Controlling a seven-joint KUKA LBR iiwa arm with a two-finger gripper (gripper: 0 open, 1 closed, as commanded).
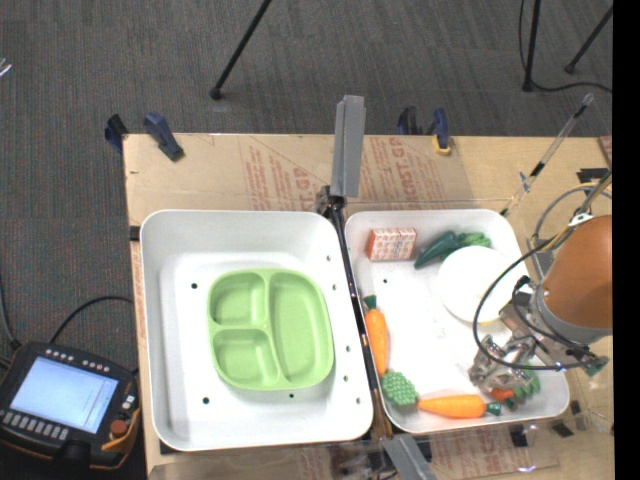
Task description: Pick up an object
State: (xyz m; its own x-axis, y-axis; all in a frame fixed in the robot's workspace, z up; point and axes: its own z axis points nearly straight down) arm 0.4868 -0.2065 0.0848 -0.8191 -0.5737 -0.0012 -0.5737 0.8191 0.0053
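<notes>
At the arm's tip, the fingers [503, 366] are lowered into the corner of the right bin [557, 400]. Their metal merges with cables and toys, so whether they stand wide or narrow cannot be told, and nothing can be seen held between them.

Just below the fingers in the picture lies a small red-and-green toy [503, 395], touching or nearly touching them. It is judged the likeliest target of the pick, since the tip comes down almost on it.

Beside that toy, away from the arm, a lying carrot [452, 405] rests along the bin wall, close enough to be nudged. Farther the same way sits a green knobbly toy [400, 388], with a second carrot [377, 336] beyond it against the dividing wall.

Above the fingers in the picture lies a white disc [470, 280]. Well apart, at the far wall, are a green pod [450, 246] and an orange carton [391, 244].

Across the divider, the left bin [165, 268] holds a green divided plate [270, 328]. Both bins rest on the table [230, 173].
</notes>
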